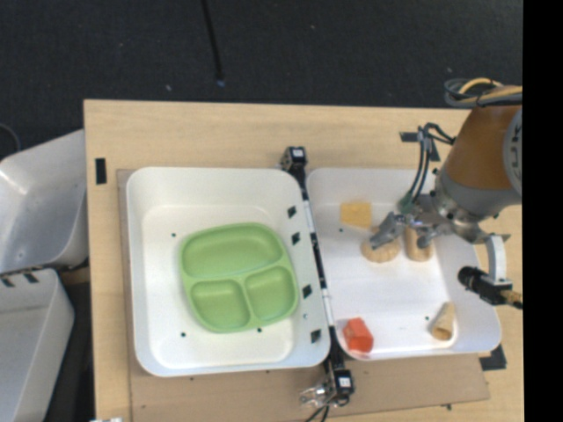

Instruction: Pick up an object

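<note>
green tray (237, 277), white bins (141, 262), orange block (357, 336)

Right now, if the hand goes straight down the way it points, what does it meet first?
Probably the two tan wooden pieces directly under the hand, in the right bin. Depth is hard to judge from above, so it may already be touching them.

Pretty even overhead lighting, no harsh hotspots. Bright enough on the wooden bench (202, 134), though the two white bins (158, 200) (466, 323) come out close to blown, with rims and walls barely separable. Soft, short shadows under the green divided plate (237, 275). Dark floor (264, 33) up top nearly black, detail lost. Low resolution overall, slightly soft, edges fuzzy, small items grainy.
</note>
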Robot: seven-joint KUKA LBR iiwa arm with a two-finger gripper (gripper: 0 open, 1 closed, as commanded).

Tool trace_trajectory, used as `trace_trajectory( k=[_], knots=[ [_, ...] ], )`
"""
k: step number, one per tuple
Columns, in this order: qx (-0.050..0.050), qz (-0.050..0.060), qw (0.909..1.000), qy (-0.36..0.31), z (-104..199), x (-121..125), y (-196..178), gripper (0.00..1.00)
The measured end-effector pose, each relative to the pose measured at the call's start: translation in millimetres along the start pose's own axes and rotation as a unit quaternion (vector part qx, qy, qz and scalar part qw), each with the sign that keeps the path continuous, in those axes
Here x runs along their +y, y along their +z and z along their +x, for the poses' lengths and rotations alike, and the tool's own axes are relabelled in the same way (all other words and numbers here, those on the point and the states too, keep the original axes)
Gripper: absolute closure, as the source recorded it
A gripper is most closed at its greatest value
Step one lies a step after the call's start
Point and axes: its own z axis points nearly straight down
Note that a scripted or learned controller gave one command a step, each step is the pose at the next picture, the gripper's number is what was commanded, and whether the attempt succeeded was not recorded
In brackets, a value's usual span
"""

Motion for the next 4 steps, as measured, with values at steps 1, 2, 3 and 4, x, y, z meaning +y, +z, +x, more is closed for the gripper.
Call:
trace_trajectory(
  k=[1,2,3,4],
  knots=[
    [0.0,-0.001,1.0,0.0,7.4,3.6,48.5,0.0],
    [0.0,-0.004,1.0,0.003,5.8,4.6,35.1,1.0],
    [-0.001,-0.006,1.0,0.002,3.8,-0.2,-27.5,1.0],
    [-0.001,-0.007,1.0,-0.002,2.2,1.3,-82.3,1.0]
  ],
)
